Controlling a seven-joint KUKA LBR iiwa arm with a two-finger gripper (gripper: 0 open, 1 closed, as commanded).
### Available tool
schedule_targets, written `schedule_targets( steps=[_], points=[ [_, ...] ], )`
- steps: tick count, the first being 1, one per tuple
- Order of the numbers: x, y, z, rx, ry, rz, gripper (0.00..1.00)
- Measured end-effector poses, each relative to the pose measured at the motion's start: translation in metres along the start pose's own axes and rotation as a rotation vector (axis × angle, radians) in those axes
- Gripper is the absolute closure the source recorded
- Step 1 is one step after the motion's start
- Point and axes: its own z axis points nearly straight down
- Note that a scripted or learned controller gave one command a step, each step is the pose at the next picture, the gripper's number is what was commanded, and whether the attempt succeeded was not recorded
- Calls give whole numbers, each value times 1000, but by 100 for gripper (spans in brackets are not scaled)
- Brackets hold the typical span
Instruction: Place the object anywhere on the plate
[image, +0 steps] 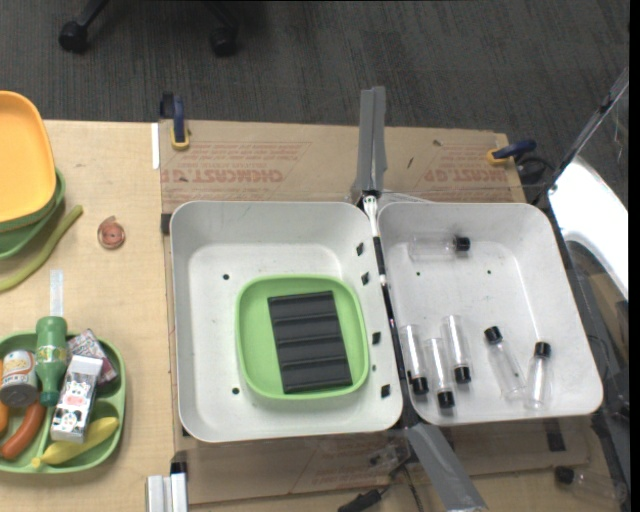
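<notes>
Left white bin and right white bin lie side by side, touching along their inner edges. A green square plate sits in the centre of the left bin. A black ribbed block lies flat on the plate, within its rim. Six clear vials with black caps lie scattered in the right bin, five near its front and one apart at the back.
</notes>
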Motion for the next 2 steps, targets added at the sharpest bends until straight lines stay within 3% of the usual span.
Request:
schedule_targets(
  steps=[2],
  points=[
    [-1,0,0,0,0,182,0]
  ],
)
